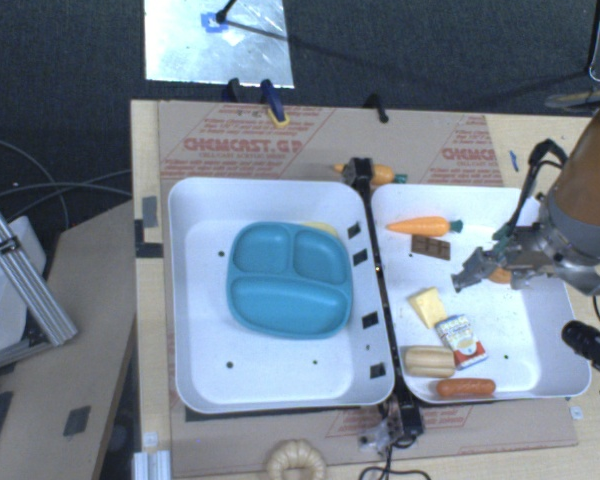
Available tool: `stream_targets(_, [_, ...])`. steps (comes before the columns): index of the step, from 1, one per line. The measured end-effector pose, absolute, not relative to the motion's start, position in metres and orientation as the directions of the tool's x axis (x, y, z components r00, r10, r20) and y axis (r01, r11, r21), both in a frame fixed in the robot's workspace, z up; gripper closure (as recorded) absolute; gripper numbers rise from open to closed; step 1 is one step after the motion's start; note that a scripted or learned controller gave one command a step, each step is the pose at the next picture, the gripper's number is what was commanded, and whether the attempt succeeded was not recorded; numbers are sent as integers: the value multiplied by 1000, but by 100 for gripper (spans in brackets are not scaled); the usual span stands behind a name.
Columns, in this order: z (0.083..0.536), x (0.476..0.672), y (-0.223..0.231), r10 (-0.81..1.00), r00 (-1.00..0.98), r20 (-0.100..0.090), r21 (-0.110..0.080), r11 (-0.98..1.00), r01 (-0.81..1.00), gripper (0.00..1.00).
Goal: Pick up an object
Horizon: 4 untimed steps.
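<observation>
The right bin (550, 368) holds an orange carrot (425, 226) with a green tip, a brown chocolate bar (430, 249), a yellow cheese wedge (428, 307), a small red-and-white carton (462, 340), a bread roll (428, 361) and a red sausage (466, 388). My gripper (477, 267) hangs over the middle of that bin, right of the chocolate bar and above the cheese wedge. A small orange piece (500, 277) shows right at the gripper, partly hidden by it. I cannot tell whether the gripper touches it.
The left bin (195, 308) carries a blue divided plate (288, 278) with a pale yellow thing (325, 229) peeking from behind it. A black divider clamp (361, 173) sits between the bins at the back. A beige ring (295, 460) lies on the bench front.
</observation>
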<state>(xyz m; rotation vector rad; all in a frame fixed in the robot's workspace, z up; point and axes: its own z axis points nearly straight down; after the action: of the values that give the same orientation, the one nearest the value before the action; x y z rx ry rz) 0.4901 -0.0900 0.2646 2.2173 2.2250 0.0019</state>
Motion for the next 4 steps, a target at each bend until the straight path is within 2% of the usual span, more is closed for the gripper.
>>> stream_targets(1, [221,485,-88,1000,-2,1,-2,2,1000,0])
stream_targets(2, [162,488,-95,1000,0,1,-4,0,1000,0])
stream_targets(3, [116,481,-100,1000,0,1,-4,0,1000,0])
stream_targets(4, [87,483,-104,1000,4,-8,7,-4,1000,0])
